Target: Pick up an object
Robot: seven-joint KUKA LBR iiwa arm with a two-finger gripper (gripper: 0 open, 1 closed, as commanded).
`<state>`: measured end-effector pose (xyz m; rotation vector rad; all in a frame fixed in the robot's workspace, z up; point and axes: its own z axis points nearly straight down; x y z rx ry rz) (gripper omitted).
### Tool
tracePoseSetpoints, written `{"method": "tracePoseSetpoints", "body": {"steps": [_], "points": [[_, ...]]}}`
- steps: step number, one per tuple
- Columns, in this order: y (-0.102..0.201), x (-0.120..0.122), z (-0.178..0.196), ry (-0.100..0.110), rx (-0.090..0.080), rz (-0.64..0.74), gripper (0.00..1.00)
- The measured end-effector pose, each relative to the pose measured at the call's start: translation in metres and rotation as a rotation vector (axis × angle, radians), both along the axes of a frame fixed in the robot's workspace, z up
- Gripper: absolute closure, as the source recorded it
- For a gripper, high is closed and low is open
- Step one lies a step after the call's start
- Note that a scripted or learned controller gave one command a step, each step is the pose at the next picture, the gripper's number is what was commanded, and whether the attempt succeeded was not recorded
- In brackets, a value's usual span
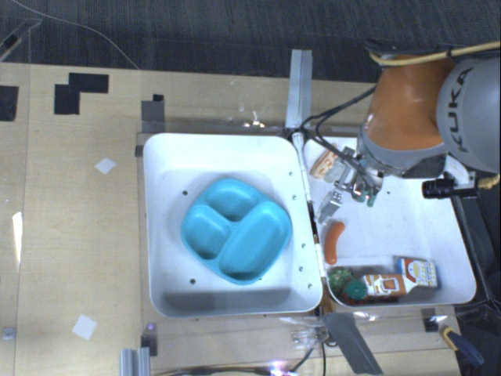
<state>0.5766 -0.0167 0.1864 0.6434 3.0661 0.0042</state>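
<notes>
My gripper (pixel 351 200) hangs over the upper left part of the right bin (pixel 450 233), open, with nothing between its fingers. Just below and to its left lies a red-orange sausage (pixel 333 241), apart from the fingertips. A tan bread-like piece (pixel 322 164) sits at the bin's far left corner, up and left of the gripper. Along the near edge lie an orange and white carton (pixel 401 280) and a green vegetable toy (pixel 345 283). The arm's orange band (pixel 407 104) and grey wrist cover the bin's far right part.
The left bin (pixel 168 288) holds a blue divided plate (pixel 236 229) in its middle. A metal post (pixel 300 88) stands behind the wall between the two bins. The tan bench (pixel 70 210) lies to the left.
</notes>
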Motion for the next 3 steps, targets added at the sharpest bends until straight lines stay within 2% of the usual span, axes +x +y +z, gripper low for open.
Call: {"method": "tracePoseSetpoints", "body": {"steps": [1, 2, 3], "points": [[-0.069, -0.044, -0.096, -0.001, -0.002, -0.029, 0.00], [-0.068, 0.008, -0.097, -0.005, -0.003, -0.102, 0.00], [-0.074, 0.083, -0.098, 0.012, 0.001, -0.282, 0.00]]}}
